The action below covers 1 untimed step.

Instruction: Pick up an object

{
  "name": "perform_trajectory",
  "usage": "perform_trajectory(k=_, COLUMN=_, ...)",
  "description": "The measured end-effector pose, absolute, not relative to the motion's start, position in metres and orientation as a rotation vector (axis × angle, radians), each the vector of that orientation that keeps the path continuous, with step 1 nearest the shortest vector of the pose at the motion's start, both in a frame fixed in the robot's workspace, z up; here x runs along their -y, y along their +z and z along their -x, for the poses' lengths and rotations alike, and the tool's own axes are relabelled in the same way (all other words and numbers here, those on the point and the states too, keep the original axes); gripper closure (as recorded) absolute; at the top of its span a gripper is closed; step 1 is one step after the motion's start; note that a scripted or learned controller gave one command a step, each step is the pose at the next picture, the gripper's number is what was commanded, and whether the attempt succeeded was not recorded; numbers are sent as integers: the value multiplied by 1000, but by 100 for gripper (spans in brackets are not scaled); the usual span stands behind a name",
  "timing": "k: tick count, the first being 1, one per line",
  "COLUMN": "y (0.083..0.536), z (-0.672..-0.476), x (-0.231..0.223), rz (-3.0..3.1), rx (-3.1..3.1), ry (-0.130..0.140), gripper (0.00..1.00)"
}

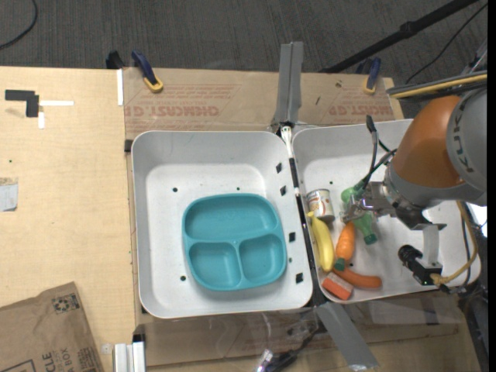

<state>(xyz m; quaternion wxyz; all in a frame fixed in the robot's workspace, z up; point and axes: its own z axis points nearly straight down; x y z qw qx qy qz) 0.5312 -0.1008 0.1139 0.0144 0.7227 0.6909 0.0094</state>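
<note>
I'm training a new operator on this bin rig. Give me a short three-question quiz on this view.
1. True or false: the teal tray lies in the right bin.
2. Which lies beside the banana? A: carrot; B: spoon; C: cup.
3. Fill in: the arm's band is ____.

Key: 1 false, it lies in the left bin; 2 A; 3 orange.

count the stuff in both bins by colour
teal: 1, divided plate
yellow: 1, banana
orange: 2, carrot, long orange piece
green: 1, item by the gripper
silver: 1, can
red-orange: 1, small piece
total: 7
</note>
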Motion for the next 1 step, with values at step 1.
perform_trajectory(k=1, y=225, z=-532, x=57, rz=-2253, rx=-2189, ry=-3, gripper=100)
